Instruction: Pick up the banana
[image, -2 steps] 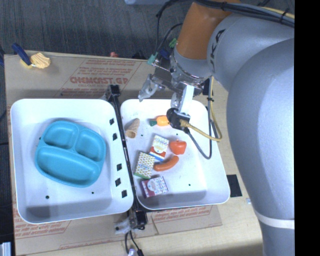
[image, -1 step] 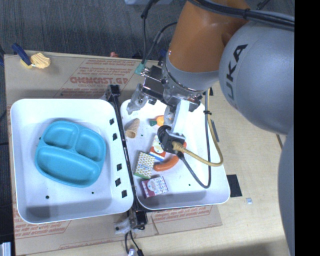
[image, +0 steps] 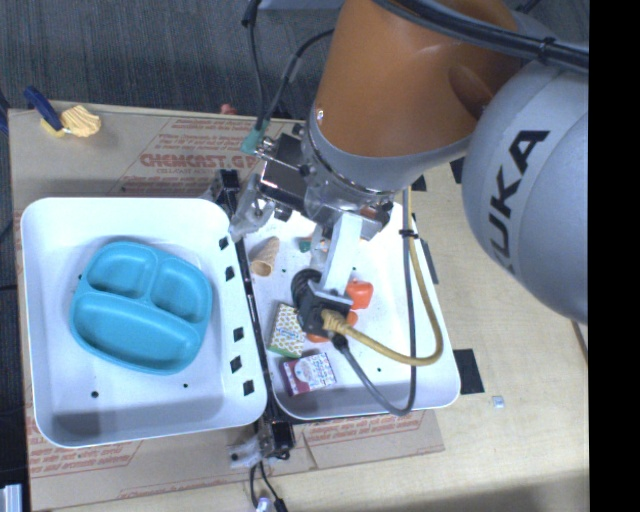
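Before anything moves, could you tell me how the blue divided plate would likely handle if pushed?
The blue divided plate looks like rigid moulded plastic, so probably stiff and light. It lies flat and wide in the left bin, so it should slide rather than tip or roll.

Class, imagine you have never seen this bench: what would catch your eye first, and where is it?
The big grey and orange arm fills the upper right, reaching down over the right bin. Next comes the bright blue divided plate, lying alone in the left bin. Small packets lie in the right bin.
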